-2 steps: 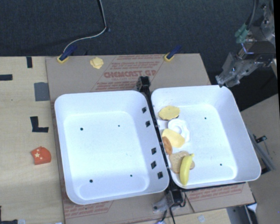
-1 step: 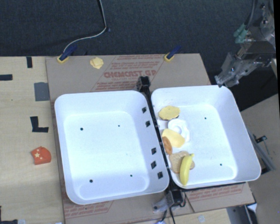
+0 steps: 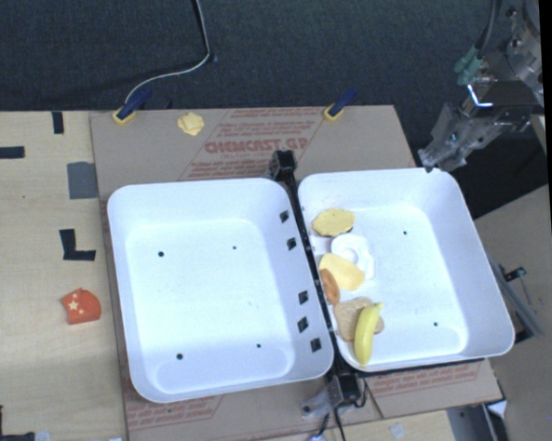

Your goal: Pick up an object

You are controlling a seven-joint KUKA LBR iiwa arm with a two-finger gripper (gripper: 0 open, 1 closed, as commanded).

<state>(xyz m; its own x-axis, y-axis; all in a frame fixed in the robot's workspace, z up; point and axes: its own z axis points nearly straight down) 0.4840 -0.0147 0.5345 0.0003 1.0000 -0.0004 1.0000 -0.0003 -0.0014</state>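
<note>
Two white bins sit side by side: the left bin (image 3: 206,294), and the right bin (image 3: 419,271) holding one banana (image 3: 365,332) among several food pieces. The gripper (image 3: 437,158) hangs at the right bin's far right corner; I cannot tell its fingers' state.

I see bins (image 3: 200,196) white, black dots | banana (image 3: 366,333) yellow | bread (image 3: 333,223) tan-yellow | cup (image 3: 353,252) white | counter (image 3: 36,267) pale wood, black marks | cardboard (image 3: 253,142) brown, red print | block (image 3: 81,306) red-orange | clamps (image 3: 131,107) yellow and blue
</note>
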